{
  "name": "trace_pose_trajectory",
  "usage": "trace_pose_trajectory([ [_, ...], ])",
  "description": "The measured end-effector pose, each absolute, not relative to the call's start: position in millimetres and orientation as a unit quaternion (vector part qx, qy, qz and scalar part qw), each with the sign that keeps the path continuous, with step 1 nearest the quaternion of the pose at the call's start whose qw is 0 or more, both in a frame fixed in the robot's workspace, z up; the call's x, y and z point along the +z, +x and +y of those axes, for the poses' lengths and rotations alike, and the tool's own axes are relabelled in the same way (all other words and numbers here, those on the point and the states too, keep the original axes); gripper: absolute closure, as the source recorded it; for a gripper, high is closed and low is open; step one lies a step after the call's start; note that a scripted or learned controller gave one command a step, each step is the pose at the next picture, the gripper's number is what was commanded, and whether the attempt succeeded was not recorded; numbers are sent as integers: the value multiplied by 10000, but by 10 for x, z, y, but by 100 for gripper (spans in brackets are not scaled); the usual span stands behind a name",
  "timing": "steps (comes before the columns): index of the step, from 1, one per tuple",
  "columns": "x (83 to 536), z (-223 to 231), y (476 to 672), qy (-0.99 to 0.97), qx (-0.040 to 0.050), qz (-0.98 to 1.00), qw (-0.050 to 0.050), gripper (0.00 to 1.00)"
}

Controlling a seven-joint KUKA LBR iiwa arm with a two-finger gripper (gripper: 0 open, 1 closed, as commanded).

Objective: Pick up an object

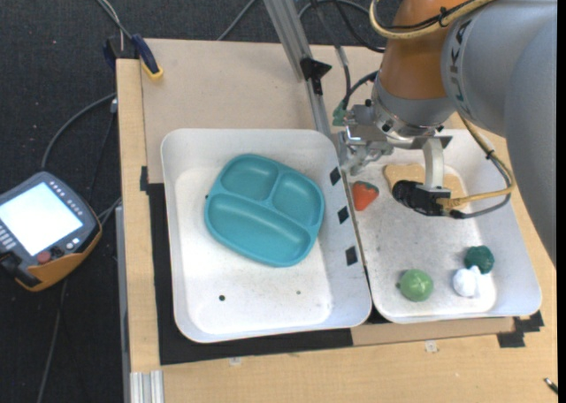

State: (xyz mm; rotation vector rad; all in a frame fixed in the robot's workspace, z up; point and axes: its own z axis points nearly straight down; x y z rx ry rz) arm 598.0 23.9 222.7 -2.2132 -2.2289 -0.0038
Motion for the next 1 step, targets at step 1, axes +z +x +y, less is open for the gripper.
trace_pose_trajectory([
  [1, 2237, 882, 6115, -7041, -18, -7101, 5, 100],
])
